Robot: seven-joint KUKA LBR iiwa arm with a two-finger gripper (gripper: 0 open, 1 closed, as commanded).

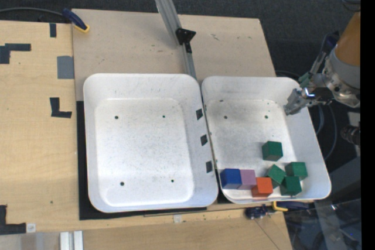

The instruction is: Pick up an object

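From my feed I see the gripper [295, 101] hanging over the right shallow white plastic bin [246, 91], at its far right rim; whether it is clenched or released I cannot tell (too blurred). Small wooden blocks cluster in that bin's near corner: blue [231, 177], lilac [248, 178], orange [263, 185] and four green ones, one [272, 150] lying apart.

The gripper [295, 100] hangs over the right bin's [246, 93] far corner, away from the blocks [272, 174].
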